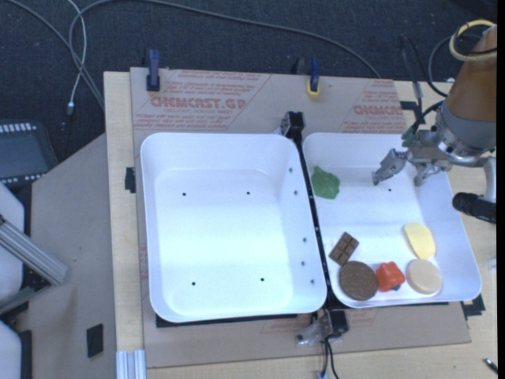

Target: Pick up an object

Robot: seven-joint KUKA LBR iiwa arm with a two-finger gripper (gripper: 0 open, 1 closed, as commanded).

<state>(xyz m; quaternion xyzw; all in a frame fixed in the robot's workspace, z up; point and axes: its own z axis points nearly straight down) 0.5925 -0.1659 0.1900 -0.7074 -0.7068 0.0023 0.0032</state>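
Bench (118, 212) w/ two white bins (229, 290), dark carpet (237, 22), cables (79, 30)

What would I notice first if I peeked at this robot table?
Probably the bright toys in the right bin: a green lump by the divider, and a red piece between a brown disc and a cream disc near the front. The end effector hangs open over that bin's back.

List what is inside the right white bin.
The right white bin holds a green leafy piece, brown chocolate square, round brown patty, red piece, yellow oval and cream disc. The patty's edge partly hides the red piece.
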